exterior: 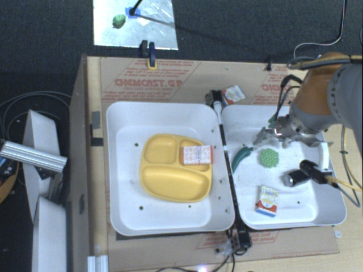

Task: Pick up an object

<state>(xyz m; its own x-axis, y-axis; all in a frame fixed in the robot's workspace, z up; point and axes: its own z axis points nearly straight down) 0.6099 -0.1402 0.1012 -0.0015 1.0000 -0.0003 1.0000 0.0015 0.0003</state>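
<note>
We see the bench evenly and brightly lit from above, so the two white bins (170,169) look nearly washed out along their rims and shadows stay soft and short. A reflective sheet (135,16) beyond the far edge throws back pale glare. The picture is mildly soft and grainy, dimmest over the dark floor

The two bins (170,115) look like smooth, shiny white plastic. The yellow tray (170,180) is smooth plastic too. The green ball (269,157) looks bumpy.
</note>
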